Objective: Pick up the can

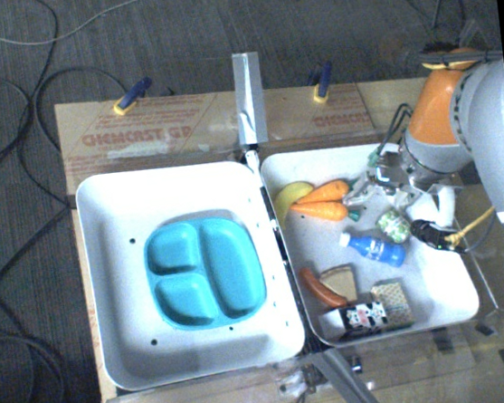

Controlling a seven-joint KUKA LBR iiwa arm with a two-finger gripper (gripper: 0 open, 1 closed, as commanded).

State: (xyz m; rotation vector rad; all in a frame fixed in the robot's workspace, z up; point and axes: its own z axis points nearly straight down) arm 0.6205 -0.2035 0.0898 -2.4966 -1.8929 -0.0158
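Cables trail over dark carpet around the counter [90, 143], where the gripper [380, 191] hangs low in the right bin [468, 293]; I cannot tell whether it is open or has anything. What looks like the can [365, 316] lies well apart, at the near wall, beside a sausage [323, 288]. Judging by that, the approach step is in hand: next it must cross toward the can and descend squarely

right bin [469, 302] crowded: carrots [325, 202], bottle [376, 248], sausage [322, 288]; open middle patch
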